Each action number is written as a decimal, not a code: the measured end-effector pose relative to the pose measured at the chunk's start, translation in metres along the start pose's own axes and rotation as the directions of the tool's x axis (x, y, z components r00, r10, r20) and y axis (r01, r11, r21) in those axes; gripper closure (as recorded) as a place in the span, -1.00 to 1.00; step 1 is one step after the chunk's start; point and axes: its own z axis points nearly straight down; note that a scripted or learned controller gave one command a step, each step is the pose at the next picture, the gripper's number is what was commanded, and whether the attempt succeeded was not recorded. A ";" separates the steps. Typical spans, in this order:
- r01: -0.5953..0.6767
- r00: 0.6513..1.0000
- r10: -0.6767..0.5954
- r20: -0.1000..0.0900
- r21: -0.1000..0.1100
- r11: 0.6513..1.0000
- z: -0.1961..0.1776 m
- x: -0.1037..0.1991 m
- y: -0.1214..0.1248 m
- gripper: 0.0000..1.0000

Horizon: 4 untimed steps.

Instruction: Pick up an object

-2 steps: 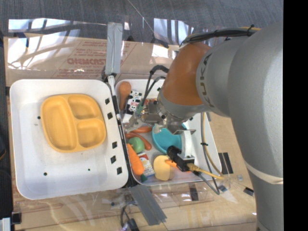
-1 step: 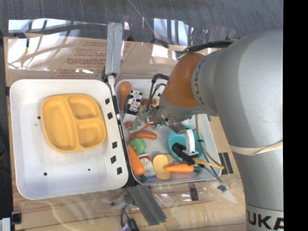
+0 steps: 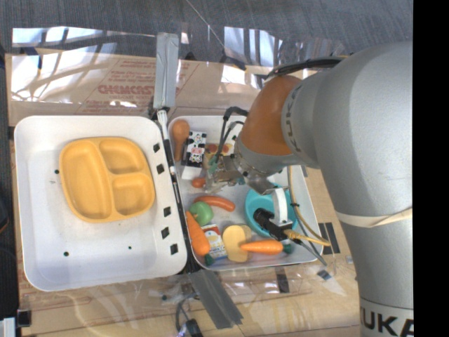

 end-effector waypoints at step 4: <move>-0.125 0.992 0.125 0.002 -0.006 0.992 -0.276 -0.037 -0.019 1.00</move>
